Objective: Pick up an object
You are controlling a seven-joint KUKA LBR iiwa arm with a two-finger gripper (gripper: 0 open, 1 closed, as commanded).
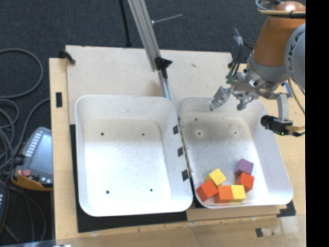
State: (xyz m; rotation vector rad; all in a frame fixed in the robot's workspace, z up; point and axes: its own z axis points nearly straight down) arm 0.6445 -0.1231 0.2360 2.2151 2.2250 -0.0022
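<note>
**Gripper held open above the far edge of the right bin, blocks untouched at its near edge**

On the floor left of the bench, a grey handheld pendant (37, 156) with an orange base is seen among black cables. The bench top (108, 68) is pale wood, and two shallow white bins are carried on it side by side. The left bin (85, 153) is set toward the bench's left edge. A slanted aluminium post (145, 30) is seen rising from the far side of the bench, above the seam between the bins.

In the right bin (275, 158), a cluster of small blocks is gathered against the near edge. From left to right, an orange block (207, 190), a yellow block (217, 176), a second orange block (225, 193), a second yellow block (238, 192), a purple block (244, 166) and a red-orange block (245, 181) are found, most of them touching their neighbours.

The gripper (230, 101) is held above the far edge of the right bin, well apart from the blocks. Its two fingers are spread apart and nothing is seen between them. The arm (275, 40), with its orange band, is seen entering from the right.
</note>
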